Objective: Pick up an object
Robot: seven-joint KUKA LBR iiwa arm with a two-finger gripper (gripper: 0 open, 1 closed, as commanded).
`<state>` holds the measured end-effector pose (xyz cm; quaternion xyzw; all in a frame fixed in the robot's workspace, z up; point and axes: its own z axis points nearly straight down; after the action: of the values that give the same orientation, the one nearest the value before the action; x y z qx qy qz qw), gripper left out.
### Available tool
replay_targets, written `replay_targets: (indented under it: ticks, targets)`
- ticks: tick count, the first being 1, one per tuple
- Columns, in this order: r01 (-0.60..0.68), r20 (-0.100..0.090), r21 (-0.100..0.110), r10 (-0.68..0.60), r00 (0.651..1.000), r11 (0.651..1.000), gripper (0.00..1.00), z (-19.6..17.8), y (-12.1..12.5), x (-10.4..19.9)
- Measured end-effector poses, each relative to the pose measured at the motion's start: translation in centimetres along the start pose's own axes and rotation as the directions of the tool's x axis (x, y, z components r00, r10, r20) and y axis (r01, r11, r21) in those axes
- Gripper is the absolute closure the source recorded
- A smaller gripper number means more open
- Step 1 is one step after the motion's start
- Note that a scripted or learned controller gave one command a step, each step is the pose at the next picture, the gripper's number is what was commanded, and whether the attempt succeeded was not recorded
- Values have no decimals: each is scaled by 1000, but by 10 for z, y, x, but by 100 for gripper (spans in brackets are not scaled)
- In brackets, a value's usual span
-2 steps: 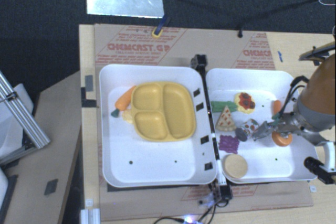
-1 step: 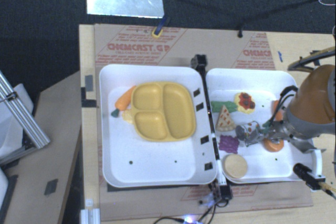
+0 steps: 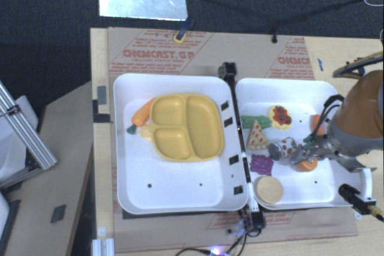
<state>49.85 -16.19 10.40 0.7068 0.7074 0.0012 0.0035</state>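
one fixed camera looks down at a slant from above the bench (image 3: 150,45), far enough to take in both white bins: left bin (image 3: 129,147), right bin (image 3: 324,192). the arm (image 3: 363,114) enters from the right.

Wooden desk (image 3: 99,129) carries brown printed sheet (image 3: 162,51); on it left white bin (image 3: 129,189) and right white bin (image 3: 300,195) sit side by side, touching.

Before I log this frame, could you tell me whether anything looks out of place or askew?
Nothing looks spilled or damaged. The yellow tray sits slightly askew in the left bin, with a toy carrot wedged against its left edge. The toys lie loosely scattered in the right bin.
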Motion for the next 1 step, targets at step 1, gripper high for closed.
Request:
replay_targets:
  ticks: [1]
  targets:
    - [3,-2,1,-3,1000,1000,100,-45,0,5]
